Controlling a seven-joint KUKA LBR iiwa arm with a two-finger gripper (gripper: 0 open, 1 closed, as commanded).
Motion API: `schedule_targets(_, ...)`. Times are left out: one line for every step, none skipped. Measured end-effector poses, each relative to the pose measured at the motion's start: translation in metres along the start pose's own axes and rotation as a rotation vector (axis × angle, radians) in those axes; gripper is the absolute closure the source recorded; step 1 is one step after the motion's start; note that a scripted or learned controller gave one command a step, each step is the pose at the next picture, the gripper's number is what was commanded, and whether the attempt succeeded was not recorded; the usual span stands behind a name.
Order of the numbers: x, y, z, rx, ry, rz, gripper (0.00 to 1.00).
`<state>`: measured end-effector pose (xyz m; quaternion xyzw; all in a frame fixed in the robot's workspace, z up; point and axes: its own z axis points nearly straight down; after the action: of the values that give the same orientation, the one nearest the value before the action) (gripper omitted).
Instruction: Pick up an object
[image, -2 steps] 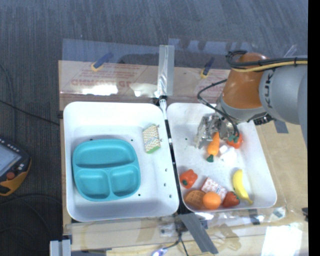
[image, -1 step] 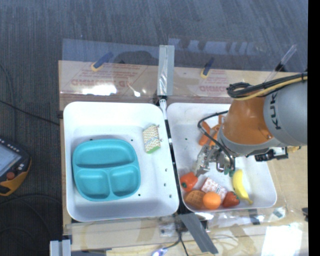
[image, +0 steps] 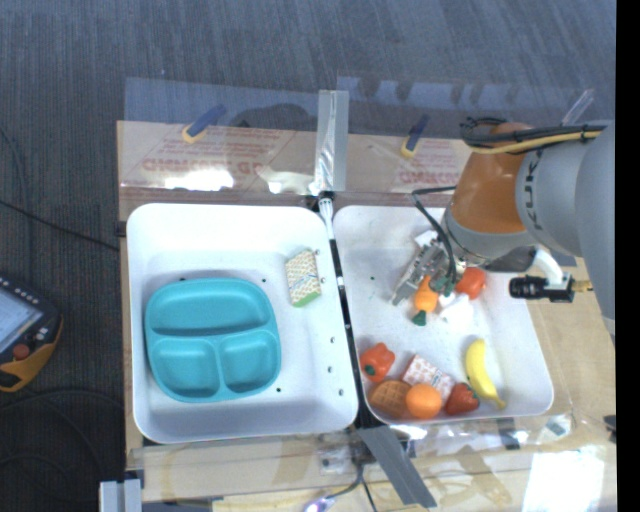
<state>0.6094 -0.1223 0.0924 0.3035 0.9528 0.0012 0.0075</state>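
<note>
Orange (image: 423, 401) at near rim — fingers (image: 415, 275) above carrot (image: 426, 298).

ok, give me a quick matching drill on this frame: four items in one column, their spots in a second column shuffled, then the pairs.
Items:
1. teal divided plate
2. sponge
3. banana
4. carrot

Spots:
A. right bin, near its right wall, toward the front
B. left bin, at its right wall
C. right bin, under the arm's wrist
D. left bin, left of centre

Pairs: 1-D, 2-B, 3-A, 4-C
</note>
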Motion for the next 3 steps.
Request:
schedule_targets(0.065,-0.011,-0.004,0.009,0.013,0.248,1.0)
schedule_targets(0.028,0.0,0.0,0.003,0.004,0.682,1.0)
schedule_targets(0.089,0.019,-0.154,0.016,0.007,0.906,1.0)
